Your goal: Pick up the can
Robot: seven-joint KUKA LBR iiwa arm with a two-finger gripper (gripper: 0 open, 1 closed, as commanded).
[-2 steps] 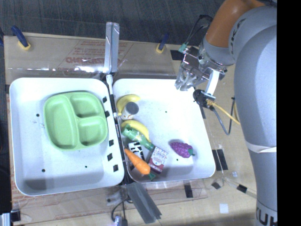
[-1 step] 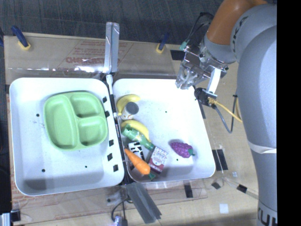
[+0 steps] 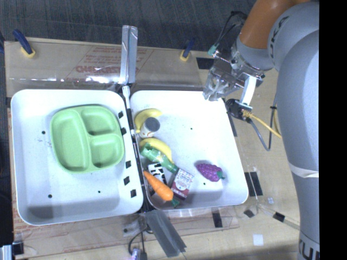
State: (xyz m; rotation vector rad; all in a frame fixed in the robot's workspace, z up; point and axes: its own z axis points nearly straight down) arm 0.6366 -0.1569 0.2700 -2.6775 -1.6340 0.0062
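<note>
Hovering over the right bin (image 3: pixel 230 140) holding the can (image 3: pixel 151 125), pincer (image 3: pixel 215 91) grip unclear

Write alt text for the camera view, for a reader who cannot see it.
A grey robot arm's tool hangs over the right bin's far rim, away from the can lying among bananas, a carrot and purple grapes on that bin's left side. The left bin holds a green divided plate.

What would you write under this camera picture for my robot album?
Robot hand hovers over the right bin's far edge; the can sits by the bananas.
</note>
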